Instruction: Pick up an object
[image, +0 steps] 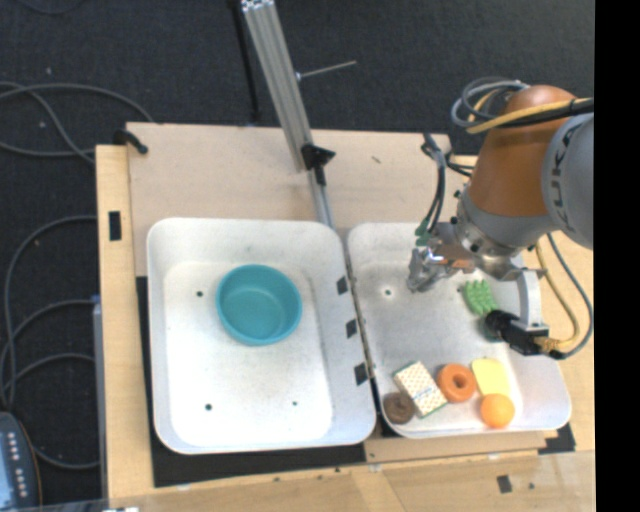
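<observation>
My feed looks down on a dark carpeted floor (70, 50), thin black cables (40, 95) looping across it at the left, a pale wooden bench (220, 170) in the middle of my view, a slanted aluminium post (279, 70) over its far side, even light

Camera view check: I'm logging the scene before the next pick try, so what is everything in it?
bench: one, pale wood, under both bins
left bin: one, white, view's left
right bin: one, white, view's right
bowl: one, teal, left bin
green piece: one, green, right bin, right side
box: one, cream and speckled, right bin, near edge
brown round piece: one, brown, beside the box
ring: one, orange, right of the box
block: one, yellow, beside the ring
ball: one, orange, below the block
rail: one, silver, slanting from the top
arm: one, grey and orange, from the right
claw: one, metal, over the right bin
</observation>
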